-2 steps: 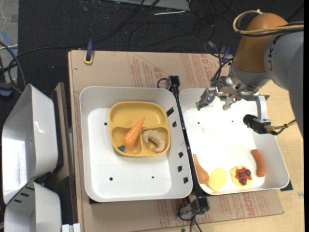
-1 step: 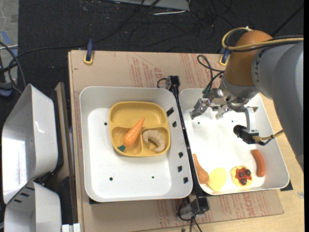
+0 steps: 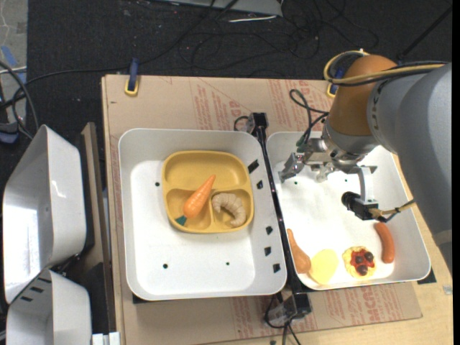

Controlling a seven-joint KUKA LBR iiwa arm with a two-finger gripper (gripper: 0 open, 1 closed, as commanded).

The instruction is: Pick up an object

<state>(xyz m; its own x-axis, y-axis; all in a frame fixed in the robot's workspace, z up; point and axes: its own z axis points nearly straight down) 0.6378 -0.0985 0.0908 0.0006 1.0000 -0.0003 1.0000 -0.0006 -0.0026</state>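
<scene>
Two bins are sitting side by side: the left bin (image 3: 144, 264) is holding a plate (image 3: 208, 162), with a carrot (image 3: 199, 197) and a shrimp (image 3: 231, 208) lying in its near compartments. In the right bin (image 3: 412, 264), a drumstick (image 3: 298, 251), disc (image 3: 324, 264), pizza (image 3: 359, 260) and sausage (image 3: 387, 241) are lying along the near edge, left to right. The gripper (image 3: 310, 165) is hanging over that bin's far left part.

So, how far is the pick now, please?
Nothing looks picked yet. The gripper hangs at the upper left of the right bin, with no item seen in it. The sausage, yellow piece and small tart lie along the bin's lower edge. Reaching, gripping and lifting remain.
</scene>
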